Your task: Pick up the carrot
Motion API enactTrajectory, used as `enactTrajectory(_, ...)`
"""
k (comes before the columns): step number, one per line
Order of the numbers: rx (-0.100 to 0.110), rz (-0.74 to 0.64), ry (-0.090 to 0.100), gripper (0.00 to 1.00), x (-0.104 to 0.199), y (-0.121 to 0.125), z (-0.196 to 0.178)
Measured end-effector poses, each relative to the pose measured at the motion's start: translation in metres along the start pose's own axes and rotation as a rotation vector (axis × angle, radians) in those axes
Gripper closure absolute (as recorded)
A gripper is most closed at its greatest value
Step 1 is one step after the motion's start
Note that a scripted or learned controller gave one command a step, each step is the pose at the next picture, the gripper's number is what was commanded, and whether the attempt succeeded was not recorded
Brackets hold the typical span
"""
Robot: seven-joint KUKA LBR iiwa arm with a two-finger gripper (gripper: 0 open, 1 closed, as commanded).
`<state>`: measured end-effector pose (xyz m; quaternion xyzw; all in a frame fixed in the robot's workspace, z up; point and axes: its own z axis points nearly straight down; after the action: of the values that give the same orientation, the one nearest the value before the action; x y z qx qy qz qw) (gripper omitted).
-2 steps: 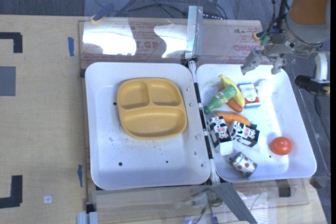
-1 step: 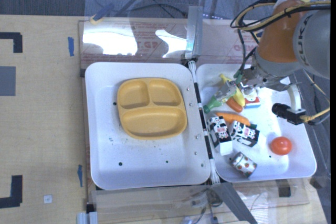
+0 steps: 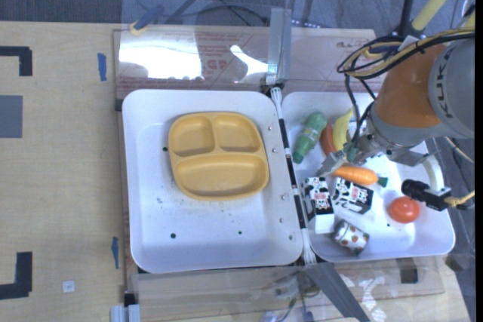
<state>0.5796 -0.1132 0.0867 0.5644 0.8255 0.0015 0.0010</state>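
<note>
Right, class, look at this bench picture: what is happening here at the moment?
A grey and orange robot arm reaches into the right bin, its gripper low just above the carrot. Whether it has the carrot is unclear. Around the carrot lie a green bottle, a tomato and black and white cartons. The left bin holds a yellow divided plate.

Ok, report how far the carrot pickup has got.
Done: the arm has reached into the right bin and the gripper sits at the carrot's left end. In hand: the grasp itself, unclear from here. Left: lifting it; the carrot lies on the black-and-white carton.
</note>
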Motion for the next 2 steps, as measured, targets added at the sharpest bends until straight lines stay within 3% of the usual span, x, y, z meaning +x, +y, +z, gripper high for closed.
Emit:
enactTrajectory(1,-0.006,0.002,-0.005,1.0,-0.002,0.002,-0.011)
enactTrajectory(2,0.001,0.284,-0.002,1.0,0.029,0.011,-0.097)
